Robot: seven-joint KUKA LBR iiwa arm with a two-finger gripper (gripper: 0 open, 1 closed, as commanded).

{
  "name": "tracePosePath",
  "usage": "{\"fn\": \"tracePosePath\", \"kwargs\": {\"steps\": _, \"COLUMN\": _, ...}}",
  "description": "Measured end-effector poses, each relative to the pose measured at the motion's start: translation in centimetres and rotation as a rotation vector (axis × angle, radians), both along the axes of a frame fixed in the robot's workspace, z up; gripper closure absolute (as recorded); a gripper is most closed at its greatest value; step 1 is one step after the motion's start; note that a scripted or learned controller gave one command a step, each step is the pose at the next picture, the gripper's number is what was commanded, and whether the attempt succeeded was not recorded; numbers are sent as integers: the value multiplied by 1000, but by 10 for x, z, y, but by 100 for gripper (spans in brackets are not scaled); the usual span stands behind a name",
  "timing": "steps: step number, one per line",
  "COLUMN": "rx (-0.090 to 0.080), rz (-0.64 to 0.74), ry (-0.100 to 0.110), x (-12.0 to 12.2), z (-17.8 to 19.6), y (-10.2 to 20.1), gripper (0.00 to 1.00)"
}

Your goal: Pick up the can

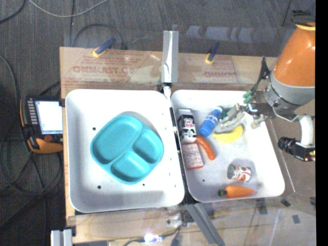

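Jaws of my gripper (231, 118) hung over the upper middle of the right bin (274, 181), directly above a yellow banana-shaped toy (230, 133); from this overhead slant I could not tell how far apart they stood, and nothing could be seen held between them.

Nearest the bottom edge of the frame, an orange carrot (237, 191) lay along the lower wall of the right bin. Just above it, the can (240, 172) lay on its side in the lower right part of that bin, red and white, well apart from my gripper and touching nothing. Further up, toward the bin's left wall, a flat red-labelled packet (191, 155) lay lengthwise, with a small orange sausage shape (206, 147) just beside it on the right and a black-and-white bottle (186, 126) at its upper end. A blue bottle (210, 122) lay tilted beside my gripper on the left.

To the left, the other white bin (77, 188) carried a teal divided plate (127, 147) near its middle. My grey arm with its orange band (300, 50) reached in from the upper right of the frame.
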State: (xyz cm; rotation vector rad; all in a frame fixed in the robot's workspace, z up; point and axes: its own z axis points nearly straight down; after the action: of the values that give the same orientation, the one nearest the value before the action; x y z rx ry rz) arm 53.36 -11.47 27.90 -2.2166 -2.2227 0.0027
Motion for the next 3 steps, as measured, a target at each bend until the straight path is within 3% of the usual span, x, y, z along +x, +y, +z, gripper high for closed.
{"fn": "tracePosePath", "kwargs": {"steps": 1, "rx": 1, "rz": -47, "ry": 1, "x": -45, "z": -85, "y": -16, "gripper": 0}}
{"fn": "tracePosePath", "kwargs": {"steps": 2, "rx": 0, "rz": -66, "ry": 0, "x": -50, "z": -101, "y": -61, "gripper": 0}}
{"fn": "tracePosePath", "kwargs": {"steps": 3, "rx": 5, "rz": 144, "ry": -13, "x": -44, "z": -188, "y": -96, "gripper": 0}}
